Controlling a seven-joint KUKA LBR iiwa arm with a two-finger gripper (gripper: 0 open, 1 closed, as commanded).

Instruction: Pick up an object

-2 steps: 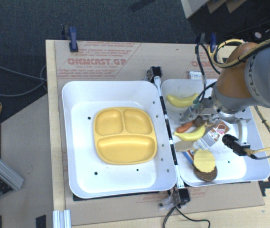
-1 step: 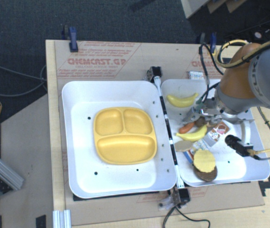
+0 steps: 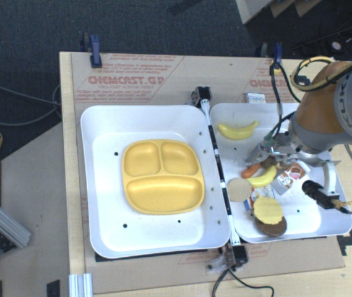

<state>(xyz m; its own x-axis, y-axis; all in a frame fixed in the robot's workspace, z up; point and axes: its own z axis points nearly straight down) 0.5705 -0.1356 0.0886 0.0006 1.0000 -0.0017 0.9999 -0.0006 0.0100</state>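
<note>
Camera view from above showed me the two white bins side by side on the bench, with a yellow divided plate point(image 3: 163, 177) lying flat in the left bin point(image 3: 101, 228). My arm point(image 3: 333, 104) reached in from the right over the right bin point(image 3: 324, 228), and the gripper point(image 3: 274, 155) hung low above the clutter in that bin's middle. I could not tell how the jaws stood, since the wrist hid them. Just beneath it lay a short yellow banana point(image 3: 262, 177) touching an orange carrot-like piece point(image 3: 252, 169). A second banana point(image 3: 237, 130) lay apart near the bin's far wall. Near the front sat a toy burger point(image 3: 269, 216), beside a beige disc point(image 3: 238, 190) and a small printed packet point(image 3: 290, 177).
</note>
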